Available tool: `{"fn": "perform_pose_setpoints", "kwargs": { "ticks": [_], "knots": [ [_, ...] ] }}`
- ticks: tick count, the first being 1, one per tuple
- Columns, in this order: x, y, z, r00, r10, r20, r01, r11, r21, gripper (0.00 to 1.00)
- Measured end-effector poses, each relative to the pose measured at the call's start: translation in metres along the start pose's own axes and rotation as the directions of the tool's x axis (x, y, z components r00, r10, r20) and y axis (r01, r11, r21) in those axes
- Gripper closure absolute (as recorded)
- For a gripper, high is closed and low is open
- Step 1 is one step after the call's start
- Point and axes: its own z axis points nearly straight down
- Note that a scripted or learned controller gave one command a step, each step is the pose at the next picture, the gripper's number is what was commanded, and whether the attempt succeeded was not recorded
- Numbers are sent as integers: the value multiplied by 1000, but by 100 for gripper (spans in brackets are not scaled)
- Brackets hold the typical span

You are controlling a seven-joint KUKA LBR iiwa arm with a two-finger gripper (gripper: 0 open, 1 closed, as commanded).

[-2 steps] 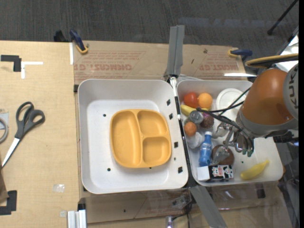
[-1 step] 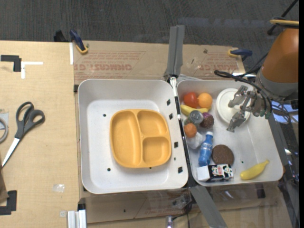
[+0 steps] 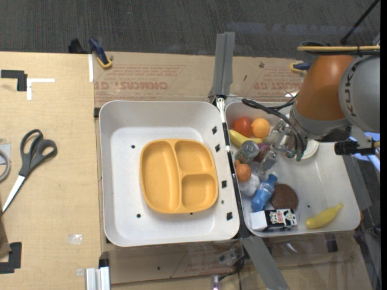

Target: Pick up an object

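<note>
One arm (image 3: 338, 95) reaching from right, claw (image 3: 279, 142) over right bin (image 3: 338, 189)

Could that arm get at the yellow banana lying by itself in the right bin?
Probably yes. The banana lies alone on bare bin floor near the front right corner, apart from the pile of items on the left side, and the gripper hangs over the same bin.

Just one camera on me, fixed up above the bench (image 3: 48, 162) and looking down at a slant. It's far enough back to catch both white bins, the left bin (image 3: 121, 180) and the right bin (image 3: 329, 186), with my arm (image 3: 338, 95) coming in from its right.
</note>
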Motion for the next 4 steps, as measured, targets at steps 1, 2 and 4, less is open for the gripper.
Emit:
{"fn": "perform_pose_setpoints", "kwargs": {
  "ticks": [1, 2, 4],
  "knots": [
    [46, -10, 1, 991, 135, -2, -135, 991, 1, 0],
    [45, -9, -8, 991, 132, 0, -132, 991, 2, 100],
    [54, 36, -130, 993, 122, -1, -122, 993, 1, 0]
  ]
}}
